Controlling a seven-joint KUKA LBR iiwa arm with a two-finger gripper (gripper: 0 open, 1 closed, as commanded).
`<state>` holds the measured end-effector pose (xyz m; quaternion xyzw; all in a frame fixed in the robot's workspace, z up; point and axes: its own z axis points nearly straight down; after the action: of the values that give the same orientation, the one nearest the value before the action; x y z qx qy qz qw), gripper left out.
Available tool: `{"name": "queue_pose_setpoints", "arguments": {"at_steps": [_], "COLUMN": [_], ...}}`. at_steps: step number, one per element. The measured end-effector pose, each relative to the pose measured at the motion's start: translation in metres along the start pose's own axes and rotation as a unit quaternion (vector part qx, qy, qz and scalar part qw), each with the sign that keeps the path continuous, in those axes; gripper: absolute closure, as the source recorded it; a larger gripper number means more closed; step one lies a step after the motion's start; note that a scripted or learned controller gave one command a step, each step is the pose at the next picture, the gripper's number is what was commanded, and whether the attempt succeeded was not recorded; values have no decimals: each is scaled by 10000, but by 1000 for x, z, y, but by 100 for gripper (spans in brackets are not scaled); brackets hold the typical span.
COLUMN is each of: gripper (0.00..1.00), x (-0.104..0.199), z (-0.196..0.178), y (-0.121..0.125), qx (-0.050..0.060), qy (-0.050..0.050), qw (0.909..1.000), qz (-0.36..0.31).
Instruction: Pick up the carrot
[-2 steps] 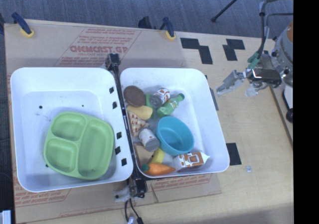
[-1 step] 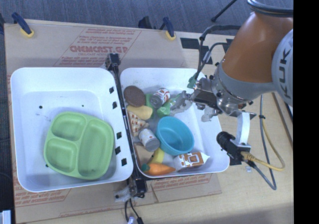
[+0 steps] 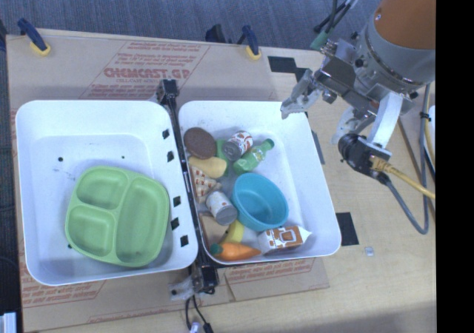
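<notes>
The carrot (image 3: 235, 252) is orange and lies flat against the front wall of the right bin (image 3: 317, 176), between a banana (image 3: 234, 232) and a small carton (image 3: 284, 238). My gripper (image 3: 295, 102) hangs over the bin's far right corner, well above and behind the carrot, and I see nothing in it. The grey arm with its orange band rises to the upper right.
The right bin also holds a blue bowl (image 3: 259, 202), a green bottle (image 3: 254, 155), two cans (image 3: 221, 207), a brown disc (image 3: 199, 142) and a yellowish piece (image 3: 211, 167). A green divided plate (image 3: 118, 214) lies in the left bin (image 3: 29, 176). Cables run on the right.
</notes>
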<state>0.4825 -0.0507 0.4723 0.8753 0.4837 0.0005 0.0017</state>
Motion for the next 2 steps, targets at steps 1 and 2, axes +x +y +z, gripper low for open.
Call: {"name": "queue_pose_setpoints", "arguments": {"at_steps": [1,2], "gripper": [0,0], "x": [38,93], "z": [-49,-69], "y": [29,58], "qx": [23,39], "qy": [-3,-32], "qw": [9998,9994], "qz": [-183,335]}}
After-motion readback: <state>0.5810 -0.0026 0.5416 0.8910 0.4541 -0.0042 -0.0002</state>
